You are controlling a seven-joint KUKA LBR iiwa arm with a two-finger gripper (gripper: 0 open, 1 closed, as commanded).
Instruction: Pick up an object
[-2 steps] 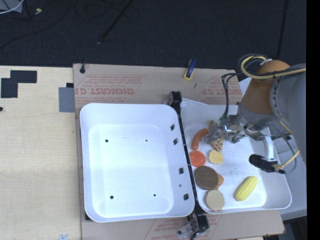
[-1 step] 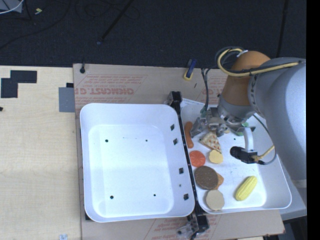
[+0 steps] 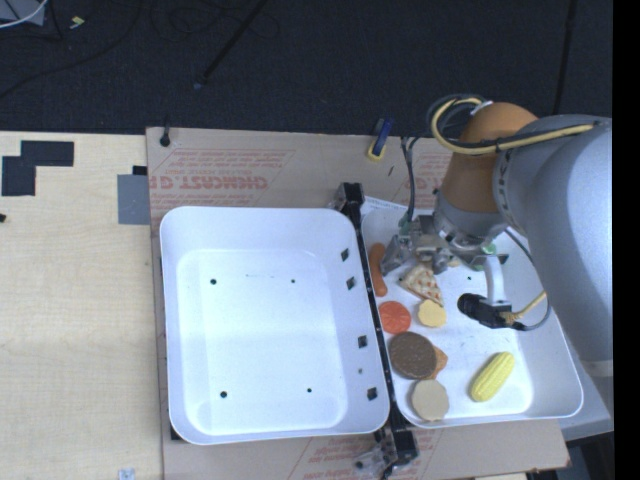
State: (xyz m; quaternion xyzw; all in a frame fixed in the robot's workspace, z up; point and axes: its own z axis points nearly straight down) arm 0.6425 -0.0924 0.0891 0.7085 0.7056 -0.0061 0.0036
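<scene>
Here jaws (image 3: 425, 258) low in right bin (image 3: 545, 393), grip state unclear; pizza slice (image 3: 423, 285), sausage (image 3: 377, 270), tomato slice (image 3: 394, 317) crowd close.

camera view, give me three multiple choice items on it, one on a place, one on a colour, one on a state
1. Where do the food items lie?
A. in the left bin
B. in the right bin
C. on the wooden bench

2. What colour is the corn cob near the right bin's front?
A. yellow
B. green
C. blue

3. How is the gripper placed?
A. low over the back of the right bin
B. over the left bin
C. parked beyond the bench

Answers: 1 B, the brown disc and its neighbours sit in the right bin. 2 A, the corn cob is yellow. 3 A, the gripper is down among the items by the pizza slice, away from the left bin.
</scene>
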